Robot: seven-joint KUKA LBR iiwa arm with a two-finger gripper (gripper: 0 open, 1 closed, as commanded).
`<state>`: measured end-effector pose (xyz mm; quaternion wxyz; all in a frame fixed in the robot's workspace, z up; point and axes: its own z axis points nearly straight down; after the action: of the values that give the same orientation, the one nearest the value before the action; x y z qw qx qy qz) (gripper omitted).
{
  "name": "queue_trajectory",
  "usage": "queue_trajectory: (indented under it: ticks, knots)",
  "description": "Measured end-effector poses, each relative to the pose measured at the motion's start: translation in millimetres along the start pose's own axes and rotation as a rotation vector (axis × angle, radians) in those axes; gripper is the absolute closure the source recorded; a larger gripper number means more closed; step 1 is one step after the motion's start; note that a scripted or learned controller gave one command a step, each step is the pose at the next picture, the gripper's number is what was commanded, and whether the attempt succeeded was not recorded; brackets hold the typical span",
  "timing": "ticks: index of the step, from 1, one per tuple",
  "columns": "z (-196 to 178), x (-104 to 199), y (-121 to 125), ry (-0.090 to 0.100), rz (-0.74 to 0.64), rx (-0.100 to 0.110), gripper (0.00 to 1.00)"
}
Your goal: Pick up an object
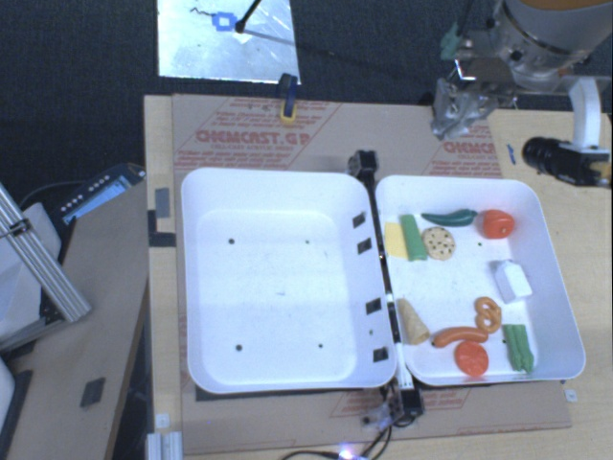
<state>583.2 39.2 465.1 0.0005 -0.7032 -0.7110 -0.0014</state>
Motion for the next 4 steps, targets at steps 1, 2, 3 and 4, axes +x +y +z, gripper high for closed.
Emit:
queue_trajectory:
  ticks: [1, 2, 3, 4]
  knots:
    - [-74, 12, -56, 0.0, 0.004, -0.008, 1.0]
    - [-71, -110, -45, -0.006, 0.021, -0.003, 1.0]
    - [-70, -254, -22, -0.01, 0.023, -0.001, 1.0]
    - [-72, -152, -101, 0.0, -0.001, -0.002, 1.0]
